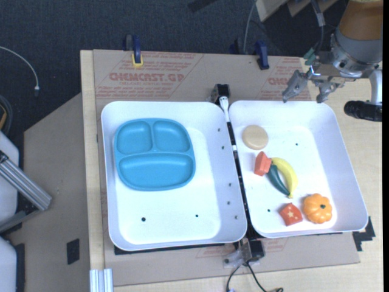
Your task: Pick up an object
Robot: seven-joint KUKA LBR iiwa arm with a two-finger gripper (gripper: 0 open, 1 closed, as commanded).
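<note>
My gripper [308,92] hangs open above the far edge of the right bin [331,132], with nothing between its fingers. Below it in that bin lie a round beige biscuit [255,137], a small orange-red piece [262,163], a yellow banana [287,174] with a dark teal piece [279,179] against it, a red block [291,214] and an orange pumpkin [318,208]. The biscuit is the nearest of them to the gripper, forward and to its left.
The left bin [209,212] holds a blue divided plate [154,154]. A black divider strip [233,157] runs between the bins. Cardboard with blue clamps [136,50] lies behind the bins. The arm's grey and orange body [360,23] stands at the top right.
</note>
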